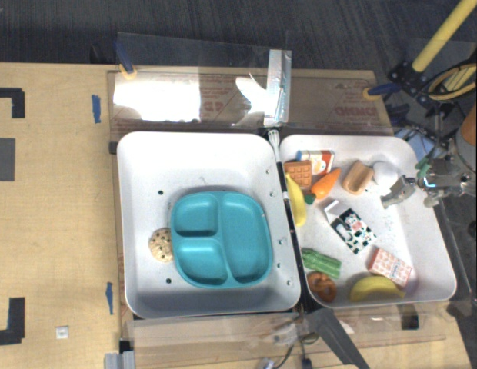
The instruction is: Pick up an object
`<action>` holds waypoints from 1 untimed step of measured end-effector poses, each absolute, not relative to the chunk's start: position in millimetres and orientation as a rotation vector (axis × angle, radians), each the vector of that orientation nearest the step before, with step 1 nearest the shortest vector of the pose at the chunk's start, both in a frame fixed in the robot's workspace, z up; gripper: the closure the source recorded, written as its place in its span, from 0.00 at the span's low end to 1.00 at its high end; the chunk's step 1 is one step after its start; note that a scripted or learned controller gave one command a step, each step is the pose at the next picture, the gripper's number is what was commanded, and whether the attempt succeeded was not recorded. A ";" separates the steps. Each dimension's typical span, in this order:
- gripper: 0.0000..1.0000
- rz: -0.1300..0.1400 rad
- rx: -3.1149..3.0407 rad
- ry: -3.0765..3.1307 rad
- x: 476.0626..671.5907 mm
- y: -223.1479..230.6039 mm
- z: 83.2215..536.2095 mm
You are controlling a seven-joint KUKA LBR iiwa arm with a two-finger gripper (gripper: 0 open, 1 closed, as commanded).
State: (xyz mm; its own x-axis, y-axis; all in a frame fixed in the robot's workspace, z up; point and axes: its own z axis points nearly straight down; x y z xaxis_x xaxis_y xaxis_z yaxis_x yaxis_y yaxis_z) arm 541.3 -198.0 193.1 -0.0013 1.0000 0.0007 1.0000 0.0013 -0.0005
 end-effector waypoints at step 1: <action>0.00 -0.014 -2.185 -2.277 504.0 -166.3 120.2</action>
